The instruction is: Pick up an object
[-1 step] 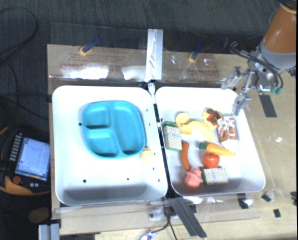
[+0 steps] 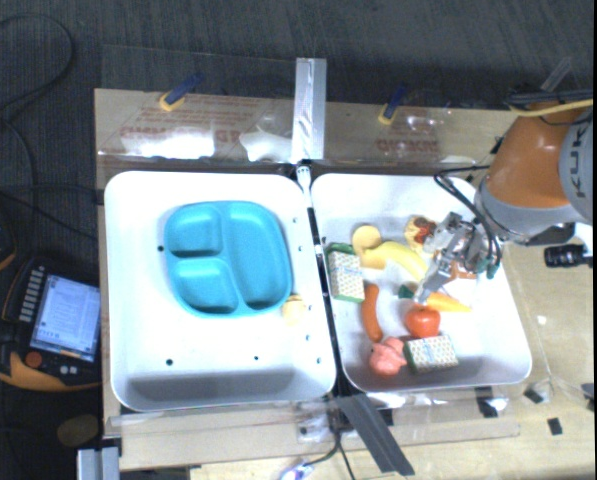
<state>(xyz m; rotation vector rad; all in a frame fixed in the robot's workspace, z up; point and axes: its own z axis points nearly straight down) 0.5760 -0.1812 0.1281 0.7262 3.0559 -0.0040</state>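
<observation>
Over the right bin point(image 2: 518, 353) the end effector point(image 2: 436, 280) hangs low above the toy pile, pointing down-left. Its parts blur together here; whether it is open or closed cannot be told, and no object is visibly held. Grey arm point(image 2: 513, 208) with orange band point(image 2: 533, 158) reaches in from the right, black cable looping near the wrist.

Right bin contents, working outward from the tip:
- red tomato-like toy point(image 2: 423, 320) just below the tip, near but contact unclear
- yellow banana point(image 2: 398, 258) just left of the tip
- small yellow round piece point(image 2: 366, 236) up-left, touching the banana end
- orange-yellow piece point(image 2: 450, 305) just right of the tomato
- red-orange sausage shape point(image 2: 371, 311) to the left, lying roughly upright in view
- green-white printed box point(image 2: 344, 273) near the bin's left wall
- second printed box point(image 2: 431, 353) below the tomato, tilted
- pink lumpy toy point(image 2: 385, 358) beside that box, near the front wall

Left bin point(image 2: 138, 368) holds a blue sectioned tray point(image 2: 228, 256), three compartments. Pale yellow small object point(image 2: 294, 310) sits just off the tray's lower right corner.

Both bins sit side by side on the bench point(image 2: 208, 133). Handheld controller with lit screen point(image 2: 58, 318) lies on the floor at far left, well apart from the bins.
</observation>
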